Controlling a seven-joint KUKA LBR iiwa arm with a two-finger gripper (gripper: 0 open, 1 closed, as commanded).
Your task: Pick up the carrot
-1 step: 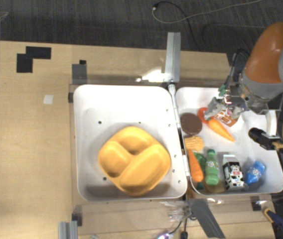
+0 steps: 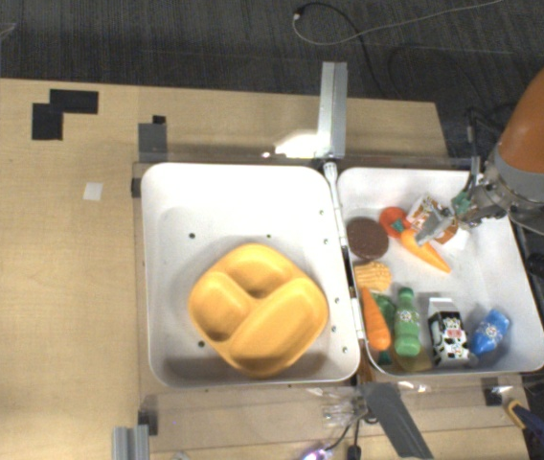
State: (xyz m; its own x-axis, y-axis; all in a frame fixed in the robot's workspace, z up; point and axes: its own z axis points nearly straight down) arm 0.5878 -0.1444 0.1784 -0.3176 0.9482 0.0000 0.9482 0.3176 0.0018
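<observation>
Here the arm [image 2: 538, 132] reaches in from three o'clock, and its end effector [image 2: 437, 224] sits low in the upper part of the right bin [image 2: 531, 300]. An orange carrot [image 2: 428, 250] lies directly beneath and against it, its pointed tip running out toward five o'clock from the fingers; the fingers appear to straddle the carrot's thick end, but whether they are clenched on it cannot be told. At about nine o'clock from the end effector, just beside it, lies a red tomato [image 2: 394, 219], and a dark brown disc [image 2: 368, 238] sits beyond that. A second carrot [image 2: 376, 323] lies along the bin's left wall near six o'clock, beside a green bottle [image 2: 406, 323], with a corn cob [image 2: 373, 276] above them. The left bin [image 2: 171, 209] on the counter [image 2: 52, 286] holds a yellow divided plate [image 2: 258, 308].
</observation>
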